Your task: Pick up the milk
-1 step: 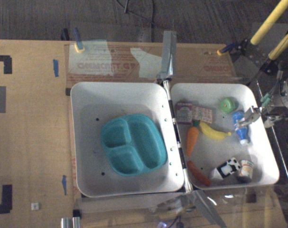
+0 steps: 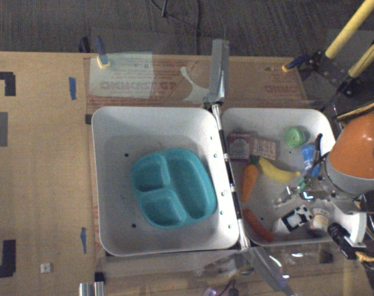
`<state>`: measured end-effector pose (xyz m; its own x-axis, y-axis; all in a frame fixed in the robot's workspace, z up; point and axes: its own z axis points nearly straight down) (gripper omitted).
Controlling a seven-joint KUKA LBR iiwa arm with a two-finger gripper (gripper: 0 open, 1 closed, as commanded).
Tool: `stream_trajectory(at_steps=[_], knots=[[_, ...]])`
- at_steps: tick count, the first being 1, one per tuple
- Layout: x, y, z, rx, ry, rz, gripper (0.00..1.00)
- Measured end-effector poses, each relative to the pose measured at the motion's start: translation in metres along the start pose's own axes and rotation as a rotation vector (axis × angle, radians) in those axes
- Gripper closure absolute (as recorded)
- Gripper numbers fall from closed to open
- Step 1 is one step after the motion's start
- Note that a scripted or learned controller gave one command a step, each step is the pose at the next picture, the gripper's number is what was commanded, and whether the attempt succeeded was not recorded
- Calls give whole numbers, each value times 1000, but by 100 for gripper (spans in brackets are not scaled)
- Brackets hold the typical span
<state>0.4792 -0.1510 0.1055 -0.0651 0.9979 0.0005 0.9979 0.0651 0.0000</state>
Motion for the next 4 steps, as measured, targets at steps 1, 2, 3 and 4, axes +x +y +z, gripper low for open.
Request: stream_trajectory(at_steps=[1, 2, 3, 4], knots=[[-9, 2, 17, -5, 1, 29, 0], [-14, 3, 7, -13, -8, 36, 100], [-14, 2, 7, -13, -8, 36, 0], [-31, 1, 17, -7, -2, -271, 0]])
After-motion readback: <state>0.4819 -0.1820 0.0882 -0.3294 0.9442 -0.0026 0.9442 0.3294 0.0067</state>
